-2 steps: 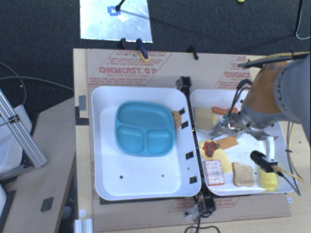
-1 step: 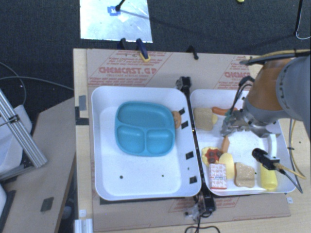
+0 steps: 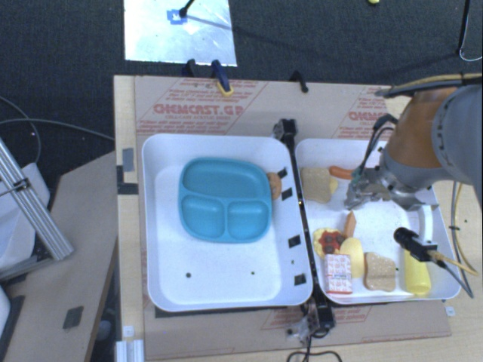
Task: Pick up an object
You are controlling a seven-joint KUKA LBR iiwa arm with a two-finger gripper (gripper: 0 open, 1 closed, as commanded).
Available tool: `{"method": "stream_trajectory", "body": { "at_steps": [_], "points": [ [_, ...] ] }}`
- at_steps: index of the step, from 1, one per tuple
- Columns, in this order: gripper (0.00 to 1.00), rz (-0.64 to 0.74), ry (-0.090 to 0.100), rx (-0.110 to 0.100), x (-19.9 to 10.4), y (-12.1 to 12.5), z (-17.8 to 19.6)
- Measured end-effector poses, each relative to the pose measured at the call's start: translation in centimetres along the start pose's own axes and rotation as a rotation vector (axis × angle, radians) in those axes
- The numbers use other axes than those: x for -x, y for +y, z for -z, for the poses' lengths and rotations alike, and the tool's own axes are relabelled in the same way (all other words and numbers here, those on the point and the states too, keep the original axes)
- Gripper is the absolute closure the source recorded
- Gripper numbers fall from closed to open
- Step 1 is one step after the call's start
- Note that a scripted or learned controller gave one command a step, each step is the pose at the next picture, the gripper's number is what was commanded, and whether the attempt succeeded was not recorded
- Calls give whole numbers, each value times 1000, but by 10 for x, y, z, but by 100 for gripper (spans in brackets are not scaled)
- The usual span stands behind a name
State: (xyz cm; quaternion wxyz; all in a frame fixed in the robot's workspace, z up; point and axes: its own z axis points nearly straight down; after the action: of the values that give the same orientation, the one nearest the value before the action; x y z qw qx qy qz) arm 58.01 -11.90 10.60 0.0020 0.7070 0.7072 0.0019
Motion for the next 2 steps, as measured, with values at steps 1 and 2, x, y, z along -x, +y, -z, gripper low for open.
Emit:
{"method": "stream_trajectory", "body": {
  "at_steps": [1,2],
  "points": [
    [100,8,1,-2,-29,31,-20],
    [100,14,4,11,-113,72,86]
  ]
}}
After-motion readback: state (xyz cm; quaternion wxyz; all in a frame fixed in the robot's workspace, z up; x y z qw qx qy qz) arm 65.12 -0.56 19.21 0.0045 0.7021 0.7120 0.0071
